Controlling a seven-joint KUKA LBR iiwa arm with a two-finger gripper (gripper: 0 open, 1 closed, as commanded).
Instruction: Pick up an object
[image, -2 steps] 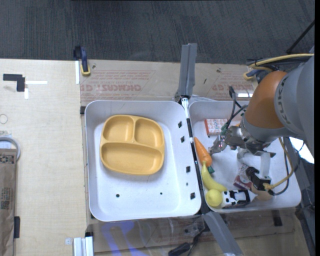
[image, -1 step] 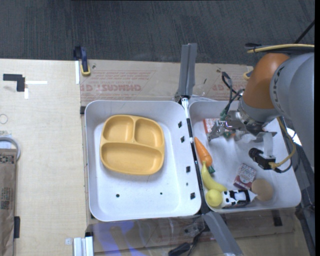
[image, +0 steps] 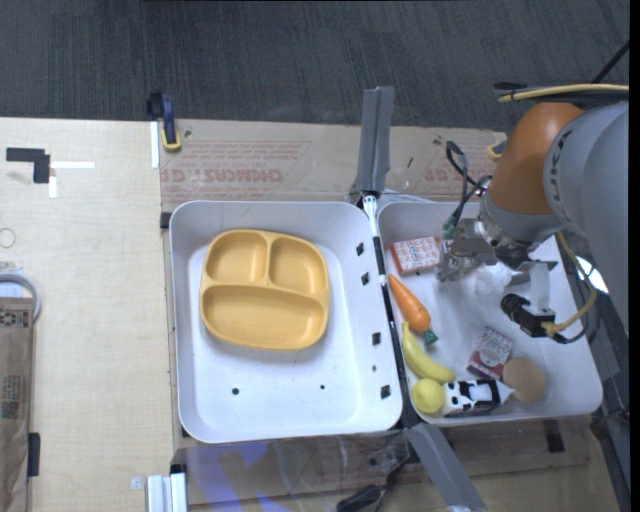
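- The worktop (image: 80, 330) is lying pale and wooden under everything, with a strip of brown cardboard (image: 290, 160) along its far edge.
- The arm (image: 585, 170) is reaching in from the right edge of the worktop, grey with an orange band (image: 530, 155), and it is bending down over the right bin.
- The left bin (image: 200, 400) is sitting in the middle of the worktop, white and shallow.
- The right bin (image: 575, 395) is sitting just beside it, nearer the right edge of the worktop.
- A yellow plate (image: 265, 290) with three parts is lying in the left bin, toward its far left corner.
- The gripper (image: 455, 268) is pointing down into the far part of the right bin, just beside a small red and white box (image: 415, 255). I cannot tell if it is open or closed, and nothing is showing in it.
- A carrot (image: 410, 305) is lying along the left wall of the right bin, with its green end pointing to the near side.
- A banana (image: 412, 352) is lying just past the carrot, toward the near edge.
- A lemon (image: 428, 396) is sitting in the near left corner of the right bin, touching the banana.
- A black and white toy (image: 472, 396) is lying just beside the lemon.
- A brown round thing (image: 524, 378) is sitting near the near right corner.
- A small red packet (image: 492, 348) is lying just beside the brown round thing.
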